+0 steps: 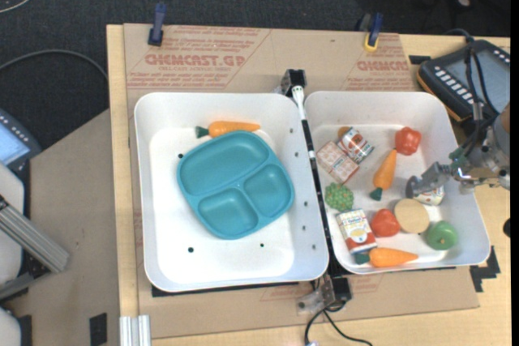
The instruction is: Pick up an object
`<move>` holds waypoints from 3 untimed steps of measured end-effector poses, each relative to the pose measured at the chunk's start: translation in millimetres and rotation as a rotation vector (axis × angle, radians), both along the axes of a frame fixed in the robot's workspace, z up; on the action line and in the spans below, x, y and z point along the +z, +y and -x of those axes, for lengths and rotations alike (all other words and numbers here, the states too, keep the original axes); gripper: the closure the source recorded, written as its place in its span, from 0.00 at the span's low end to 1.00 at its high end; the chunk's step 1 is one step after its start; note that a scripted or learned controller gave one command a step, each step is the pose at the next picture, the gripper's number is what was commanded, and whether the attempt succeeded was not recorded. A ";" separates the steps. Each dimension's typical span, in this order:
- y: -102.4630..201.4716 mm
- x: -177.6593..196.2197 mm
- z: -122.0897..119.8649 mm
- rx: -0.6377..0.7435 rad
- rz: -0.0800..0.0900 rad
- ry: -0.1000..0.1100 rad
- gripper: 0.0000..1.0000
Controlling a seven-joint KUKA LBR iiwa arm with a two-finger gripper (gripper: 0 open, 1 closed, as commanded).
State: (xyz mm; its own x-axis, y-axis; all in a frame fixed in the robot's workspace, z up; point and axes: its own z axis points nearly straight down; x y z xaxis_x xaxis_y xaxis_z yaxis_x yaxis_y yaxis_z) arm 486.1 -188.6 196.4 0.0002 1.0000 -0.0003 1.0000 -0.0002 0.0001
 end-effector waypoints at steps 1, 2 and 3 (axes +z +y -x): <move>-29.5 -112.1 3.6 0.004 -0.017 -0.001 0.00; -33.5 -94.8 0.2 0.003 0.000 -0.017 1.00; 42.9 54.4 -44.0 0.013 0.002 -0.020 1.00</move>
State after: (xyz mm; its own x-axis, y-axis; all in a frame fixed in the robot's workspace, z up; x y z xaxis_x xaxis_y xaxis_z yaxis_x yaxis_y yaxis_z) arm 530.1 -145.6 250.8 -0.0123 0.9999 -0.0024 0.9997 0.0124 0.0203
